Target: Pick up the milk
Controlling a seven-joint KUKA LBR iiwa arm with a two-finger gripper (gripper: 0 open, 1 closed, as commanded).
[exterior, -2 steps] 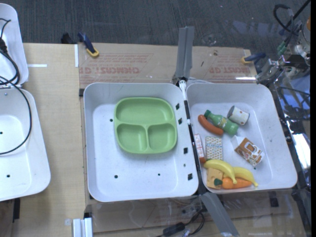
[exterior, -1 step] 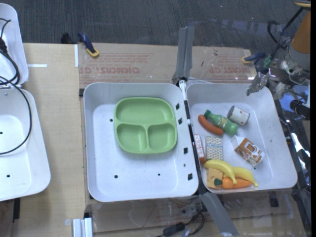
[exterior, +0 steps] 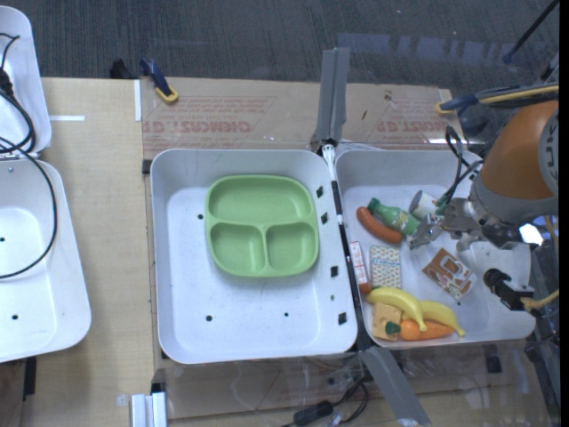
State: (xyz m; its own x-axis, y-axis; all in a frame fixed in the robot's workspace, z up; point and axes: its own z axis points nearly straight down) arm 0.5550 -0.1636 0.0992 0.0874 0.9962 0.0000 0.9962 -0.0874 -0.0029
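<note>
A small white carton with red print, which I take for the milk [exterior: 357,261], lies flat against the left wall of the right bin [exterior: 498,323]. My gripper [exterior: 428,230] hangs low over the middle of that bin, to the right of the carton and apart from it. It sits just right of a green bottle [exterior: 393,216]. The arm's grey wrist and orange band [exterior: 524,158] reach in from the right.
Around the carton lie an orange sausage [exterior: 379,226], a checkered wafer [exterior: 385,265], a brown packet [exterior: 447,274], a banana [exterior: 416,307], a cheese wedge [exterior: 385,317] and a carrot [exterior: 421,331]. The left bin [exterior: 178,310] holds a green divided plate [exterior: 263,225].
</note>
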